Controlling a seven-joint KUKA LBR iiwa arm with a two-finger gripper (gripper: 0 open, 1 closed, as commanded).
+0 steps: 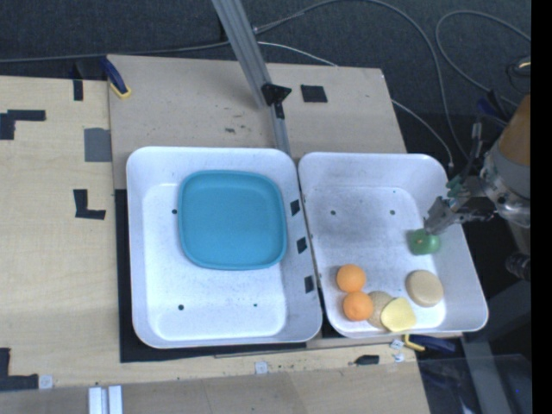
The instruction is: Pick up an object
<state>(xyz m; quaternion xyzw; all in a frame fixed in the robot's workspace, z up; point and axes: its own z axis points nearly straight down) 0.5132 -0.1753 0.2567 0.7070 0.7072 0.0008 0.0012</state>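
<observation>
Right bin (pixel 379 179), right-hand wall: tool (pixel 434 224) tips directly over small green object (pixel 423 243), touching or nearly so. Finger spread: cannot tell. Green object low-right of frame centre

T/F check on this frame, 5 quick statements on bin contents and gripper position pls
1. The square blue plastic plate lies in the left white bin. True.
2. Two small orange balls sit in the left bin. False: both are in the right white bin, near its front edge.
3. The gripper is over the right bin's right side, just above the small green object. True.
4. The pale yellow round object rests on the blue plate. False: it lies in the right bin beside the orange balls.
5. A tan round object lies in the right bin. True.
</observation>
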